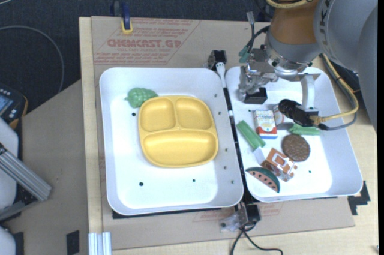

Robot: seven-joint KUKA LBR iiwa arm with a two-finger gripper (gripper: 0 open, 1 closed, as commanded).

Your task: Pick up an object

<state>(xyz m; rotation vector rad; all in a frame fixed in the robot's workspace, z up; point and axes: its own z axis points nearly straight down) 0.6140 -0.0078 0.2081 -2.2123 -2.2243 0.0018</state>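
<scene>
Robot gripper [252, 90] hangs low over the right bin's [336, 179] far corner, poised to pick; jaws' state unclear.

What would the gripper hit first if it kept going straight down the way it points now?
Probably bare floor of the right bin near its far left corner. The gripper points down just above the small orange-and-white box, apparently short of it, though depth from this slanted view is hard to judge.

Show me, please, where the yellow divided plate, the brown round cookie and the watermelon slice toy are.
yellow divided plate [178, 138]: camera view, wide lower compartment.
brown round cookie [296, 147]: camera view, centre of its top.
watermelon slice toy [266, 179]: camera view, red flesh.
</scene>
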